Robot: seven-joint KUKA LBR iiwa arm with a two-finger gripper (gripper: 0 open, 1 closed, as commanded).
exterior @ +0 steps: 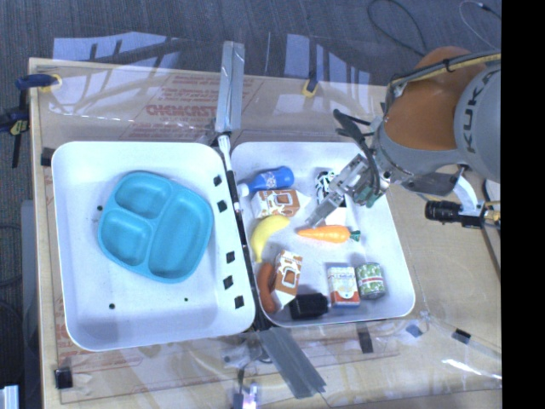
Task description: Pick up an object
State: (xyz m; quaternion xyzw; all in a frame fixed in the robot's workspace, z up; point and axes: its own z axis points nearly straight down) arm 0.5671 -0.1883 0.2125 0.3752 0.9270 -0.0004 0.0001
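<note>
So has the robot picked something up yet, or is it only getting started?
Not yet. Nothing looks done: the carrot, banana and the other toys all lie in the right bin, and the blue tray sits alone in the left bin. Right now the hand is low, just above the carrot. I can't see anything held in it. Grabbing a toy and lifting it is all left to do.

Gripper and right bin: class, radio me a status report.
Gripper low over right bin, nothing held. Carrot just beneath. Banana, cans crowd nearby.
</note>
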